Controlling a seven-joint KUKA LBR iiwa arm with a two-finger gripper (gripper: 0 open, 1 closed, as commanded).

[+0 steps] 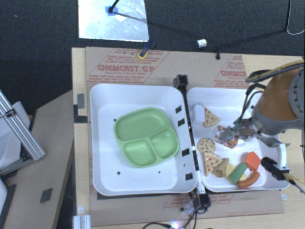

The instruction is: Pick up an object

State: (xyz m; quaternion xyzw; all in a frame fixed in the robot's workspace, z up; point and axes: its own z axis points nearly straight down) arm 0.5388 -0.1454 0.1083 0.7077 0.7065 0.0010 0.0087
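My gripper (228, 135) hangs low in the middle of the right bin (224, 95), reaching in from the right. Directly under it lies a small reddish food piece (230, 142), partly hidden by the gripper. A toy pizza slice (210, 117) lies just up and left of it, beside a small white piece (198, 111). Below it are a round cracker (206, 145) and a second pizza slice (212, 162). Toward the front right corner lie a yellow wedge (229, 168), a green block (237, 173), an orange block (252, 160) and a sausage (251, 180).
The left bin (107, 104) holds a green divided plate (145, 136). A black clip strip (187, 128) runs along the seam between the bins. The grey and orange arm (279, 104) covers the right bin's right side.
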